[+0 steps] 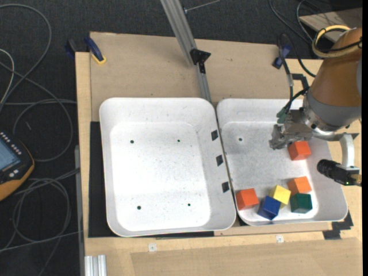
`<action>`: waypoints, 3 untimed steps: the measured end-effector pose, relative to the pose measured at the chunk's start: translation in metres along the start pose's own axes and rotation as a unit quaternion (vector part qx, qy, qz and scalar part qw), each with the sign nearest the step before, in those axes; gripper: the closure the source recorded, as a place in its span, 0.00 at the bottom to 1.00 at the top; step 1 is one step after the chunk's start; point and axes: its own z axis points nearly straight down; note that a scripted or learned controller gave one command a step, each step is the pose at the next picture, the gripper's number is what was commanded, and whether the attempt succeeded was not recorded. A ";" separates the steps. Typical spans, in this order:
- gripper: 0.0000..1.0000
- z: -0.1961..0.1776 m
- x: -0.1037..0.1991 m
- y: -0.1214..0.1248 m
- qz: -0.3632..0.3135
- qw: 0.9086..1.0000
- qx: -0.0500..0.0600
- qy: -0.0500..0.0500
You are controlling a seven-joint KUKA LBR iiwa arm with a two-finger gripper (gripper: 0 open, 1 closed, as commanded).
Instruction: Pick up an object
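An orange block (299, 150) sits in the right bin (247, 119), near the far right side. The gripper (280, 141) is just beside it, on its left, low over the bin floor. I cannot tell how the gripper is set, and nothing shows inside it. The grey arm (336, 91) comes in from the right, above the block.

More blocks sit at the near end of the same bin. There is another orange block (247, 198), a blue block (268, 207), a yellow block (282, 194) touching the blue one, a third orange block (299, 184) and a green block (301, 203) just below it.

The left bin (115, 119) sits right beside the right bin on the wooden bench (144, 62)
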 end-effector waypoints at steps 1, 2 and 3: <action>1.00 -0.031 0.000 0.002 0.000 1.000 0.001 0.000; 1.00 -0.032 0.041 0.020 -0.002 1.000 0.003 0.001; 1.00 -0.039 0.088 0.046 -0.002 1.000 0.002 0.002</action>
